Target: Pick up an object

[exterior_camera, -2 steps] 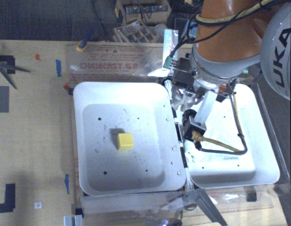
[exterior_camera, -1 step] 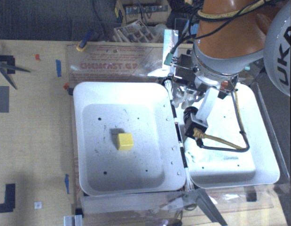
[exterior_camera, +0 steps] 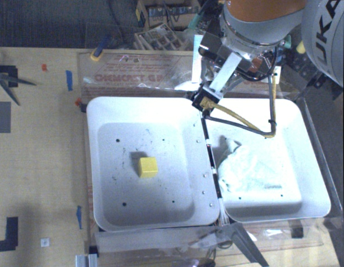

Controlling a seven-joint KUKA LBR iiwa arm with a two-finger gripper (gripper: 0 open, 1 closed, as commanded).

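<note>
A small yellow block (exterior_camera: 148, 167) lies on the floor of the left bin (exterior_camera: 105, 121), a little left of its middle. In the right bin (exterior_camera: 305, 149) a crumpled white bag-like thing (exterior_camera: 247, 168) rests against the left side. My gripper (exterior_camera: 250, 63) hangs high above the back edge of the right bin, under the orange band of the wrist, well clear of both objects. Nothing shows in its grasp.
The two bins meet along a ridge (exterior_camera: 212, 154) between them. A clear plastic sheet (exterior_camera: 144, 74) lies behind the bins. Clutter and cables (exterior_camera: 160, 15) fill the back of the bench, and bare wood (exterior_camera: 38, 149) stretches to the left.
</note>
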